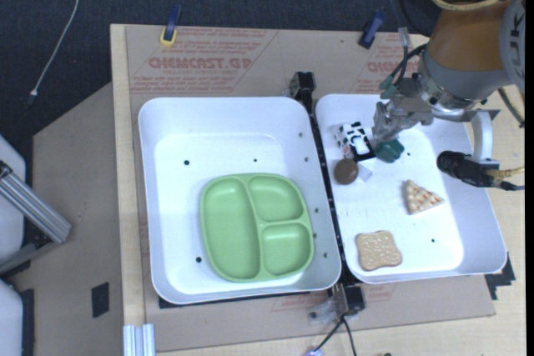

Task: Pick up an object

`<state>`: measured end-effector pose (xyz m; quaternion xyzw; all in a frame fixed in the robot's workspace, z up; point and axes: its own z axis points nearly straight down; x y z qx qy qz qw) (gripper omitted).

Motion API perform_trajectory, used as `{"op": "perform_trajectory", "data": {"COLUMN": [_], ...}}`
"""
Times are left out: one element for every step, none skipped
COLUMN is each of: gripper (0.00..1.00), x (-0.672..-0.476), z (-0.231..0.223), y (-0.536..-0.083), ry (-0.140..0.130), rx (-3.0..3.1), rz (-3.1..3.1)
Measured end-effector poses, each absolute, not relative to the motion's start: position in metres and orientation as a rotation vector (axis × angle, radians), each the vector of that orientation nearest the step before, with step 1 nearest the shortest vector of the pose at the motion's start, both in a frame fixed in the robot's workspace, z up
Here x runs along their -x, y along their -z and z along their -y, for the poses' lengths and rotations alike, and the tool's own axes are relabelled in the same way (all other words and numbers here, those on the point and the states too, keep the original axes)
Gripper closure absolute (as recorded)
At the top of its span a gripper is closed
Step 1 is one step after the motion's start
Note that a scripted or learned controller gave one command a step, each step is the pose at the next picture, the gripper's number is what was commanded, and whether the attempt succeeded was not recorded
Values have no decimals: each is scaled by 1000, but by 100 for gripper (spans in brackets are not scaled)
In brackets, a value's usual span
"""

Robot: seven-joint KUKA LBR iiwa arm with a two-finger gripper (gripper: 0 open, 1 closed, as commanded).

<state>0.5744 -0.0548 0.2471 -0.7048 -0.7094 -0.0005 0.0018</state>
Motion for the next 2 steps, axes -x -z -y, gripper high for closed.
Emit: {"op": "perform_trajectory", "data": {"gripper": [100, 100], "x": [-565, -550], "z": [2, -53], "y": [-235, -222], "ry": [-1, -2], "rx": [2211, 2211], "rz": [2225, 2225]}}
